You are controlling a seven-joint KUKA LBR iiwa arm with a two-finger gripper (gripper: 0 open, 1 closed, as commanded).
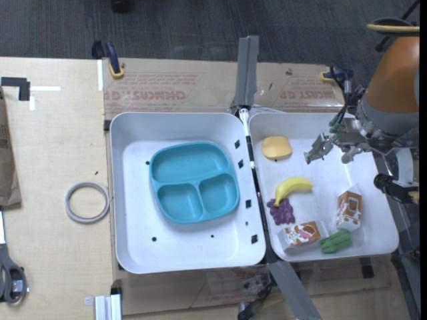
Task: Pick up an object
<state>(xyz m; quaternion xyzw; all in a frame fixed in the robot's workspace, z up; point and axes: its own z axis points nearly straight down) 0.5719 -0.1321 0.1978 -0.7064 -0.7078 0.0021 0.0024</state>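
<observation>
Gripper (pixel 331 147) hangs over the right bin's (pixel 371 179) back edge; jaws appear released, grasping nothing. Arm (pixel 395 79) cut off at right. Green item (pixel 335 241) indistinct.

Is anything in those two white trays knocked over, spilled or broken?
Nothing looks spilled or broken. In the right bin, one small carton lies on its side while another stands upright. The blue divided tray sits slightly askew in the left bin.
</observation>
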